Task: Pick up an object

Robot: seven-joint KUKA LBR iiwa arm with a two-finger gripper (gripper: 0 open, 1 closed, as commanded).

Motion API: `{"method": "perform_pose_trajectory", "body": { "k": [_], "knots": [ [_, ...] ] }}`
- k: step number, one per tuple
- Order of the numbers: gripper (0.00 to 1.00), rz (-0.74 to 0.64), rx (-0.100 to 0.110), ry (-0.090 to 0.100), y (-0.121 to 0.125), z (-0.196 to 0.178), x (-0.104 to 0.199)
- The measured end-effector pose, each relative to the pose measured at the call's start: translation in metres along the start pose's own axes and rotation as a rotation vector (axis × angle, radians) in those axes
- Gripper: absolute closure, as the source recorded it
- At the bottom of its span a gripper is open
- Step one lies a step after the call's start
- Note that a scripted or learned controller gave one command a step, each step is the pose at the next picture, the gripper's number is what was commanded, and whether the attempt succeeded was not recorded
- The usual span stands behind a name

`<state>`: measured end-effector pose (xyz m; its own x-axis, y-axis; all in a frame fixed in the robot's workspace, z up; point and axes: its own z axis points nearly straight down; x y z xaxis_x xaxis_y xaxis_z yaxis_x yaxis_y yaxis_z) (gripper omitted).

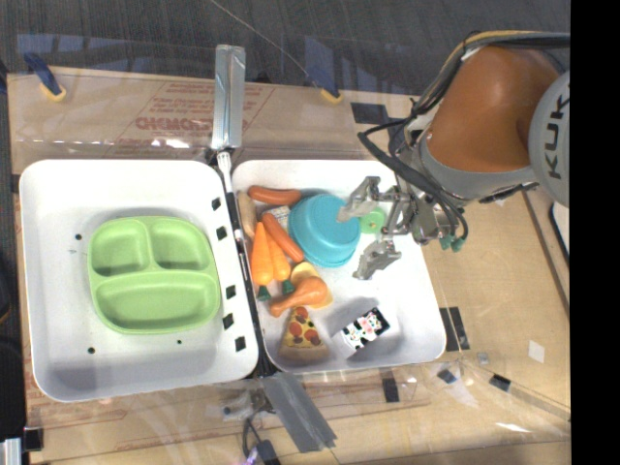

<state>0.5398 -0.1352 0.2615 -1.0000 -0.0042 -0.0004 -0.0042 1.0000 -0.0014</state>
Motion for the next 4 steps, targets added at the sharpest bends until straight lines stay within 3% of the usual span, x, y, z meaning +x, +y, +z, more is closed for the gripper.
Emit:
{"method": "perform_pose_trajectory", "body": {
  "k": [1,2,3,4],
  "knots": [
    [0.00,0.175,-0.003,0.012,0.025,0.152,0.003],
    [0.00,0.286,-0.002,-0.014,0.011,0.161,-0.081],
    [1.00,0.277,-0.002,-0.025,0.014,0.146,-0.085],
    [1.00,0.448,-0.001,0.003,0.040,0.170,-0.049]
  ]
}}
